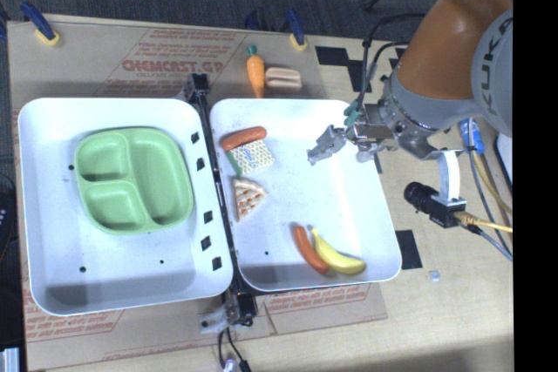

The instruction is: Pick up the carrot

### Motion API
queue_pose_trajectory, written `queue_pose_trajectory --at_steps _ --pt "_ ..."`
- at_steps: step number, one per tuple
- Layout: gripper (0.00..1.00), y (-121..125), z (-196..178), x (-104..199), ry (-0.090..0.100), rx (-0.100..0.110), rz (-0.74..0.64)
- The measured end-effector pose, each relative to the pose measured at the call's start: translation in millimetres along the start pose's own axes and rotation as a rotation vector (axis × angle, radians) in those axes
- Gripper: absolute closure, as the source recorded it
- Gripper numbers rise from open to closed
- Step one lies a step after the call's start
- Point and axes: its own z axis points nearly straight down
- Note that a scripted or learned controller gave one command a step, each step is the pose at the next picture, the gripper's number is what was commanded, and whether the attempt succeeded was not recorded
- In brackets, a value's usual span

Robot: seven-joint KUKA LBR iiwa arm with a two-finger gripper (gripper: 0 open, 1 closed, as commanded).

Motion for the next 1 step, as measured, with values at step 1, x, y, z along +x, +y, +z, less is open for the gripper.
queue_pose_trajectory --at_steps 1 --pt "0.00 -50.4 83.3 66.6 0.000 0.003 -0.090"
